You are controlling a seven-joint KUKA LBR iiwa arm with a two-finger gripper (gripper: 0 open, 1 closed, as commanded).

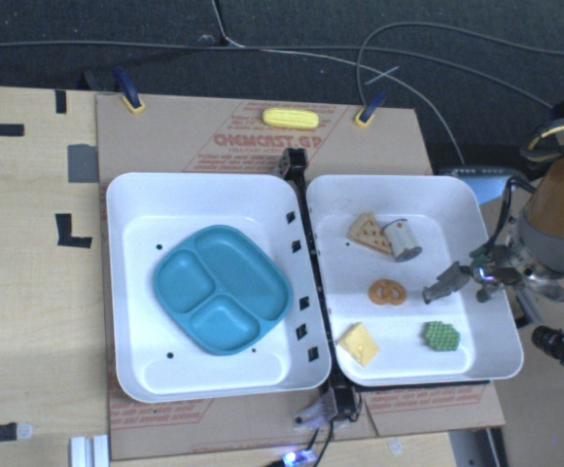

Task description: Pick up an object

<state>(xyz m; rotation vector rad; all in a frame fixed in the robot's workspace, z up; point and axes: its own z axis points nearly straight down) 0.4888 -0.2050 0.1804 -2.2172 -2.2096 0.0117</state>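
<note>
— Where's the gripper [454,282]?
— Over the right bin [476,207], fingers apart, nothing between them.
— And what's close?
— The pretzel [387,292] lies just left of the fingers; the green piece [441,336] sits below them, near the bin's front.

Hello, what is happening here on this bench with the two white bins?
A grey robot arm reaches in from the right, and its gripper hangs over the right bin, holding nothing. Under and around it lie a pretzel, a green piece, a yellow wedge, a cracker and a small grey object. The left bin holds a blue divided plate.
</note>
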